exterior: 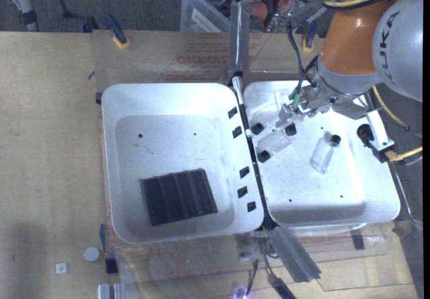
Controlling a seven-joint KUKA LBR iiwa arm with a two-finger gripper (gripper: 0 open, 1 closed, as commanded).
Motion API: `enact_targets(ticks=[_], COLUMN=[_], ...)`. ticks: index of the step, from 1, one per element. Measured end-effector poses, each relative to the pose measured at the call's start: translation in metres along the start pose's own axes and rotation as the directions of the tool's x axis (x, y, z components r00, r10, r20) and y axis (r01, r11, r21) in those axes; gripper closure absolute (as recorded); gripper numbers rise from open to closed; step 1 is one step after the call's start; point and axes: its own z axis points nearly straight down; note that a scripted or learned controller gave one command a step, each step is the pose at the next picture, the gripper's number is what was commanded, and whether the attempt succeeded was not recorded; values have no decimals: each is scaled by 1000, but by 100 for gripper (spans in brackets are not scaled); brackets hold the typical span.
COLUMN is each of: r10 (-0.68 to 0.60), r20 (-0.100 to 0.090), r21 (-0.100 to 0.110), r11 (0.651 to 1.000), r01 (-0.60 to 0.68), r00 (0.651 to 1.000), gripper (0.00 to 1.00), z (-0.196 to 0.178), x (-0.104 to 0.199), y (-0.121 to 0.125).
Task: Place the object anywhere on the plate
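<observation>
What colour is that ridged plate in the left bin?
Black, or very dark grey, with ridges; the plate shows in the camera view.

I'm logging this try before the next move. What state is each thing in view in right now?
Gripper: low over the right bin, fingers apart, nothing between them.
Clear bottle: lying on its side on the right bin's floor, apart from the gripper.
Dark ridged plate: flat in the left bin, nothing on it.
Left bin: holds the plate.
Right bin: holds the bottle.
</observation>
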Motion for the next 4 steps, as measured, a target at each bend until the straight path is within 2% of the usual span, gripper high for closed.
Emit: enact_targets(ticks=[1,2,3,4], r10=[-160,-390,-666,-849], r20=[2,4,9,11], r21=[-3,-3,-3,0], r11=[987,921,746,528], r01=[160,390,666,849], r00=[987,921,746,528], gripper=[100,100,100,100], z=[-93,-225,-234,-235], x=[51,37,-42,-99], y=[11,25,15,20])
